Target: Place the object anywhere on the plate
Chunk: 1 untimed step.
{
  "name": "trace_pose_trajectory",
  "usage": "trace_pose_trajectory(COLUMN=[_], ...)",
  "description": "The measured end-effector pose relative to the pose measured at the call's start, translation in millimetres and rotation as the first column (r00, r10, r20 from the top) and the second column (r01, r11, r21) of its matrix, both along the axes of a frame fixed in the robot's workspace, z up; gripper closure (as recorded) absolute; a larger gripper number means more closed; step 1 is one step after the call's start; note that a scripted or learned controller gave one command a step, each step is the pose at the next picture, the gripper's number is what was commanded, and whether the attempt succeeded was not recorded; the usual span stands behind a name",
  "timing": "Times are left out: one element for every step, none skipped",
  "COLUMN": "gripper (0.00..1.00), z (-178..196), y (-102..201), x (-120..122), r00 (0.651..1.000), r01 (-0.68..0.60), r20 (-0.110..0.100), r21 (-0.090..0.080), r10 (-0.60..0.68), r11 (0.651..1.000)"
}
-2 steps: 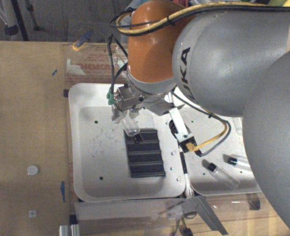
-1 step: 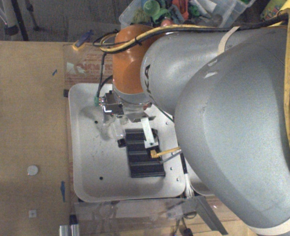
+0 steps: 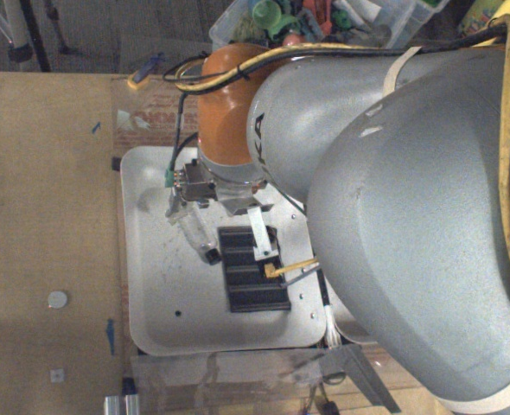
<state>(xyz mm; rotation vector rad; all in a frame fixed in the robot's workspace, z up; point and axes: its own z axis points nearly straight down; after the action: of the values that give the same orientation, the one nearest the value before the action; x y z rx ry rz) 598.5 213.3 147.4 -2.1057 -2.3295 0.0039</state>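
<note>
Object: cannot tell which. Fingers (image 3: 194, 230) low over white bin (image 3: 151, 301) (grip unclear); tan bench (image 3: 47, 188), toy tub (image 3: 393, 15) behind.

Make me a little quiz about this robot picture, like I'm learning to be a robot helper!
1. Fill in: in the camera view, the small round disc on the brown bench lies to the ___ of the white bin.
2. The gripper is over: A the white bin, B the brown bench, C the small round disc.
3. True or false: the band above the arm's wrist is orange.
Key: 1 left; 2 A; 3 true.
</note>
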Motion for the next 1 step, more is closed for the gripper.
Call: trace_pose_trajectory(gripper=[0.00], z=[-58.9], y=[5.8], x=[51.6], r00=[0.991], r01=[0.133], r20=[0.009], r21=[0.004], r10=[-0.133], r11=[0.991])
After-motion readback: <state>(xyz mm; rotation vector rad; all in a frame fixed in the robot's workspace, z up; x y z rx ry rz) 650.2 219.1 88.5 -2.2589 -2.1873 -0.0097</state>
